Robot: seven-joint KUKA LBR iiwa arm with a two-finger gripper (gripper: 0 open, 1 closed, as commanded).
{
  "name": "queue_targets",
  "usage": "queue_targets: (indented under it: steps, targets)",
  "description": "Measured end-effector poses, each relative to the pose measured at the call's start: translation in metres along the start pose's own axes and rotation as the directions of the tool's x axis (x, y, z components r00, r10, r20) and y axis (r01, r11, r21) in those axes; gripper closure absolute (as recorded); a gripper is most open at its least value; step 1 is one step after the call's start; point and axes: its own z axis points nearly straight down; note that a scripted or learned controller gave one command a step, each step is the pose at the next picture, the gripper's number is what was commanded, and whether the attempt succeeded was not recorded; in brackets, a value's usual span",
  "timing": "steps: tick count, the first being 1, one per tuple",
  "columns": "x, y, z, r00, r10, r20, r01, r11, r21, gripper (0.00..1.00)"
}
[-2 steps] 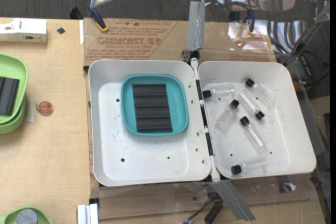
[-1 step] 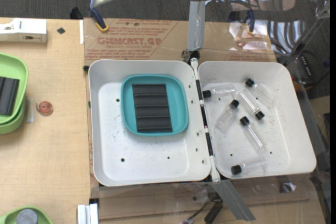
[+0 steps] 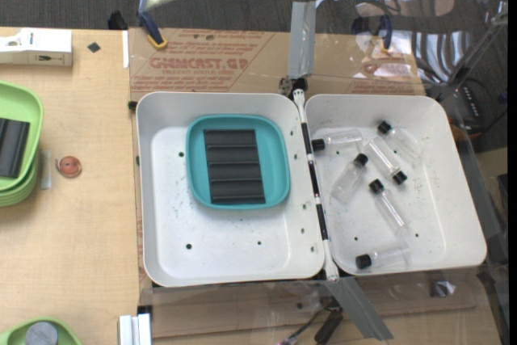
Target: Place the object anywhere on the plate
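Vials (image 3: pixel 380 174) scattered in right bin (image 3: pixel 452 198) — teal plate (image 3: pixel 279 166) (left bin (image 3: pixel 161 238)) mid-floor, white margin around.

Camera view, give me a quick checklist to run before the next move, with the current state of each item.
1. Plate location: the teal plate sits in the left bin, flat. Ok.
2. Plate surface: a dark ribbed insert covers its middle; teal rim bare. Ok.
3. Objects available: several clear vials with black caps lie scattered in the right bin. Ok.
4. Vial separation: some near the middle lie close together or crossing, the vial at the front edge lies apart. Ok for that one.
5. Object on plate: no vial there yet. Not ok.
6. Hand state: cannot tell.
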Motion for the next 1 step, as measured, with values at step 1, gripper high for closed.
queue_targets:
  steps: [1]
  targets:
    - [0.0086,0.0087,0.0,0.987,0.159,0.0,-0.159,0.987,0.0,0.0]
